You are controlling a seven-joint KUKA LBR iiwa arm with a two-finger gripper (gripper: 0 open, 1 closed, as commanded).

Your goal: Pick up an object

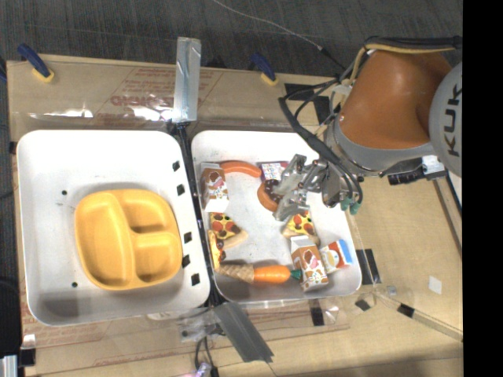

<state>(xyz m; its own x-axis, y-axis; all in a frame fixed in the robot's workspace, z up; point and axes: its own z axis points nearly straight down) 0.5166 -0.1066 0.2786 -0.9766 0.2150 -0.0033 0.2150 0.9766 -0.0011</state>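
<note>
The pincer [292, 188] is down in the right bin [259, 142], near its far right corner, over an orange ring [267, 197]; I cannot tell its state. Toys crowd this bin: a carrot [272, 274] by the near edge, a pizza slice [222, 226] by the left wall. A yellow tray [126, 238] sits in the left bin [47, 155].

Flat light-brown wooden bench [409, 234], carrying two shallow white plastic bins [39, 210] side by side, on brown sheet, perhaps cardboard [118, 85].
</note>
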